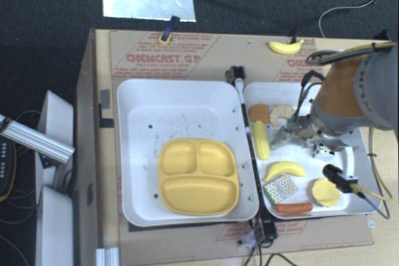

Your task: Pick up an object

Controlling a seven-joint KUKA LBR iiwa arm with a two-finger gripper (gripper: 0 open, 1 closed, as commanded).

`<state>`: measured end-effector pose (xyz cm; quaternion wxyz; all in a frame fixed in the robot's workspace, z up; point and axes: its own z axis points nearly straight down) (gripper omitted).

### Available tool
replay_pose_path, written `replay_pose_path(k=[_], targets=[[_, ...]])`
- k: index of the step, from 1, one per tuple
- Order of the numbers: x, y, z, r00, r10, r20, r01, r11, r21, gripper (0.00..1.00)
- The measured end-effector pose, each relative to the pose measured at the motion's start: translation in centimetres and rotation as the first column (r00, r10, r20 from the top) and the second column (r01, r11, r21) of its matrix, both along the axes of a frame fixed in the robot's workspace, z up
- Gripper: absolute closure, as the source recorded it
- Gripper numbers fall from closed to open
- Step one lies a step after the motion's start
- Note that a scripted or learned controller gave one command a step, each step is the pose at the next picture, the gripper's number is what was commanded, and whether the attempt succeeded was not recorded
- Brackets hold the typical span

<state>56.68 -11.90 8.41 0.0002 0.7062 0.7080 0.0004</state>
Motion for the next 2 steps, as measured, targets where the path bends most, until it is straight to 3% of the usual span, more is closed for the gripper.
replay_pose_path(k=[1, 2], targets=[[5.9, 2.7, 0.4, 1.0, -0.005, 0.011, 0.005, 1.0, -0.014, 0.0], [9.4, 2.3, -0.1, 0.999, -0.012, -0.04, 0.012, 1.0, -0.008, 0.0]])
